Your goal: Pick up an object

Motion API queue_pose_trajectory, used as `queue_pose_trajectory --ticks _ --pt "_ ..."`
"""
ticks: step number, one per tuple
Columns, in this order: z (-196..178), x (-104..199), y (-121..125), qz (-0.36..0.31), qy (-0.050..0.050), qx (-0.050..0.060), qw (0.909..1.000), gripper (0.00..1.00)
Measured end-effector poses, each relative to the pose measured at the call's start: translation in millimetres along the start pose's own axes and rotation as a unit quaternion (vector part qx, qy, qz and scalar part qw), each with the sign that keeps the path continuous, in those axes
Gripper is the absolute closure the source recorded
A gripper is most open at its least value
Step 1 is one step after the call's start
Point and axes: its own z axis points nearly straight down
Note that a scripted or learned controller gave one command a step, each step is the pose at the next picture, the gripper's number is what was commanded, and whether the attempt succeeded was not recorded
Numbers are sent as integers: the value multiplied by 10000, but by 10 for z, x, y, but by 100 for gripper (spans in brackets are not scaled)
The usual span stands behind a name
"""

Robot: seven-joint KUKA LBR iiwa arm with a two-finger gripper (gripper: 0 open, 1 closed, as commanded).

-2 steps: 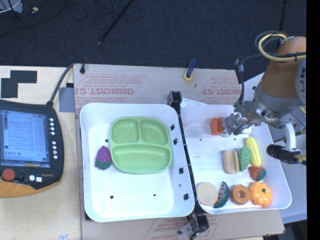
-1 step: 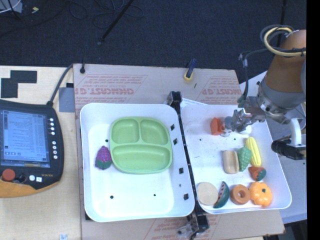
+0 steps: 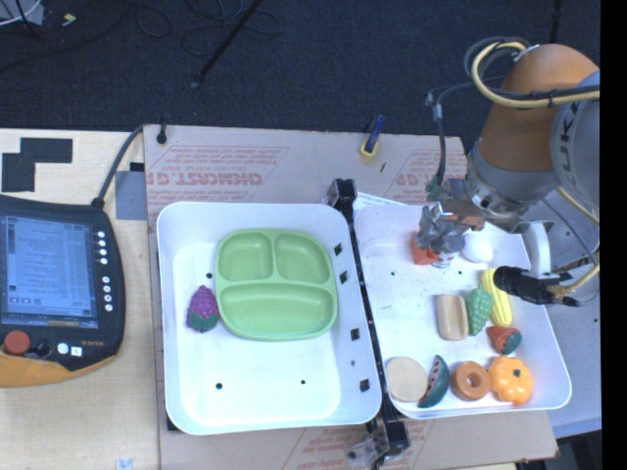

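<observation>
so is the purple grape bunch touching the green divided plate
Touching: the camera view shows the purple grape bunch pressed against the left rim of the green divided plate, with no white bin floor between them.

Even, fairly bright light from overhead, white bins (image 3: 186,399) close to washed out; soft short shadows beside the green plate (image 3: 276,285) and toys; dark floor (image 3: 294,47) above underexposed, grainy; overall slightly soft focus, mild colour noise; tablet screen (image 3: 44,267) pale with glare
</observation>
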Motion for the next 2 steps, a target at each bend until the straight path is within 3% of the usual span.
queue_pose_trajectory --ticks 2 --pt "93 1060 32 2 -2 8 10000 100"
